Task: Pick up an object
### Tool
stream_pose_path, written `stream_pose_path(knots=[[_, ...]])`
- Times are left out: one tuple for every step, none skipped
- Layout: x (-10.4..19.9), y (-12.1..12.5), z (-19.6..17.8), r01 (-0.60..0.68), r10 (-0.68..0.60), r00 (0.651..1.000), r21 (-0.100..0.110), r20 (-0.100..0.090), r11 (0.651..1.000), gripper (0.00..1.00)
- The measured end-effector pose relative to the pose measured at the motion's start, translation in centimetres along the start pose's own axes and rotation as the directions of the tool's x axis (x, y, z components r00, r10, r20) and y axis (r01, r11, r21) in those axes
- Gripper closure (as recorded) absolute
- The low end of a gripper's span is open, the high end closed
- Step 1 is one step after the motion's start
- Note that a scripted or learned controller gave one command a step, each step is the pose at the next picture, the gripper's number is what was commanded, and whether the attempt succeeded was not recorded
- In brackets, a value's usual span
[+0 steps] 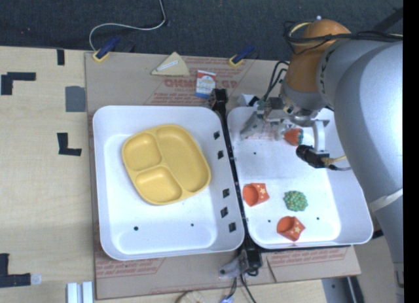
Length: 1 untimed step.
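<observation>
Item: right-hand white bin (327, 230), taken as landmark. Contents: orange-red block with a pale mark (255, 194) near the bin's left wall; green knobbly ball (295, 199) just right of that block, apart from it; second orange-red block (290, 228) toward the bin's near edge, below the ball; small orange-red piece (292, 136) at the bin's far end, right beside the gripper (275, 120). Gripper: low over the bin's far end, amid cabling; whether it is open or closed cannot be told, and nothing is seen held. Adjacent: left-hand white bin (108, 184) across the dividing wall, bearing a yellow three-compartment tray (165, 162). Handling note, as judgement: the likeliest target is the small orange-red piece, being nearest. It sits close to the far wall, so descend squarely over it with room on both sides and close only once level with it; the near-edge items stand well spaced and would be easier alternatives.
</observation>
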State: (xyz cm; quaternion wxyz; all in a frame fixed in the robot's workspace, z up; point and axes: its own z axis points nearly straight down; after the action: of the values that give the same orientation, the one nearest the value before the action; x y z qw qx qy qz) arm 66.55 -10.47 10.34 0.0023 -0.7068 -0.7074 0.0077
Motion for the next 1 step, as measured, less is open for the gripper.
stream_pose_path(knots=[[0.62, 0.04, 1.91, -0.003, 0.003, 1.000, -0.001, -0.004, 1.000, 0.00]])
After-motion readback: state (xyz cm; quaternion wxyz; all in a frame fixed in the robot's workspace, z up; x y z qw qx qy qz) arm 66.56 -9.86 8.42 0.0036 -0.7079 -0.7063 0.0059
